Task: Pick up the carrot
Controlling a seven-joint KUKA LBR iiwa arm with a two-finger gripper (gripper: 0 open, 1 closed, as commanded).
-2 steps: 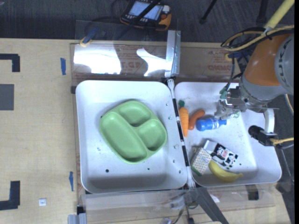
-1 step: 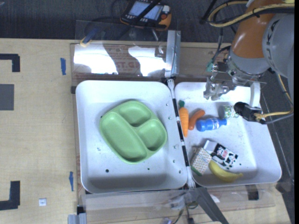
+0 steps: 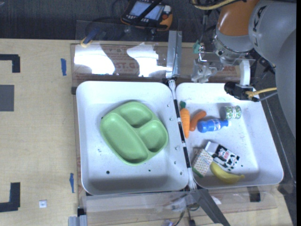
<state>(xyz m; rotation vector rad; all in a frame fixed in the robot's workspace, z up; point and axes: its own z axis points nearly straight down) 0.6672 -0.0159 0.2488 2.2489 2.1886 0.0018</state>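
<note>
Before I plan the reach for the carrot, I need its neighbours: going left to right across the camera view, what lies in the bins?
Green divided plate → carrot → blue bottle → small green can. The box, black-and-white pack and banana nearer the front overlap those positions, so I leave them out.

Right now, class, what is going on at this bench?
A grey robot arm reaches in from the right, its hand poised over the back edge of the right bin, holding nothing that can be seen. The carrot lies untouched by that bin's left wall, next to an orange sausage-shaped piece and a blue bottle. A banana lies nearer the front. The left bin holds a green divided plate.
</note>
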